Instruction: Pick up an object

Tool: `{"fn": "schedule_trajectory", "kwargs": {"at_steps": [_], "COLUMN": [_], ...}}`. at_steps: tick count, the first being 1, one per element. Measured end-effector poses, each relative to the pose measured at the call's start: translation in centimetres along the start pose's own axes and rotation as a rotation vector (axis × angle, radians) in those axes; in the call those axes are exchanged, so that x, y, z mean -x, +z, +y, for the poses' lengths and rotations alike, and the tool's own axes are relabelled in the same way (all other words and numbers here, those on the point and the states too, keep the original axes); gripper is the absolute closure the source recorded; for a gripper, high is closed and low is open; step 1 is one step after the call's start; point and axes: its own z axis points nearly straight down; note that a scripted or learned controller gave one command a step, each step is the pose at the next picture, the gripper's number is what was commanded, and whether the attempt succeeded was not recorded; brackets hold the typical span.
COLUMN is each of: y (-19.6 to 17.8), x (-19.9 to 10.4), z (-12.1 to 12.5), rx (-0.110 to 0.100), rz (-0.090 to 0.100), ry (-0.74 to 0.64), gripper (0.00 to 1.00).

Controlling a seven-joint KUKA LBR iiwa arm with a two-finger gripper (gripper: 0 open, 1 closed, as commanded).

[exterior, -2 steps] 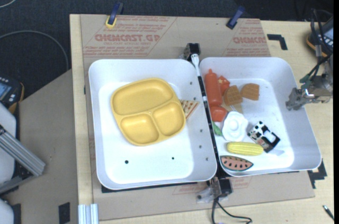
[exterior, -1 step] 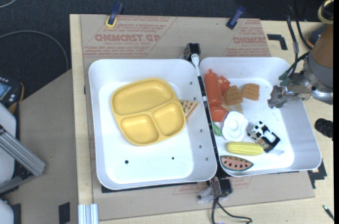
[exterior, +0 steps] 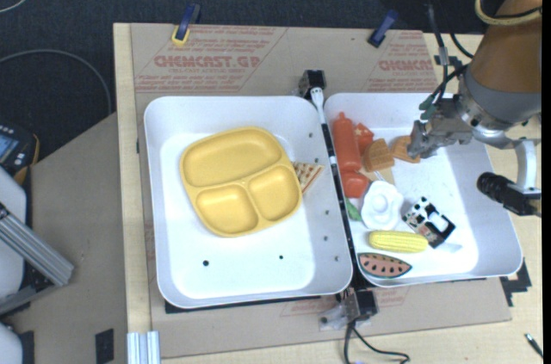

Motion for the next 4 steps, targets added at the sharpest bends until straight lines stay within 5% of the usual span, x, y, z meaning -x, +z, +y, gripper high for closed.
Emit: {"fn": "schedule_trajectory", "kwargs": {"at_steps": [3, 4], "y": [-1.0, 0.7], "x": [-14.6, -17.0], "z": [4.4, 4.9], "rx": [0.000, -0.007], "rz": [0.001, 0.001], "ry": [0.002, 0.004], "gripper": [1.00, 1.00]}}
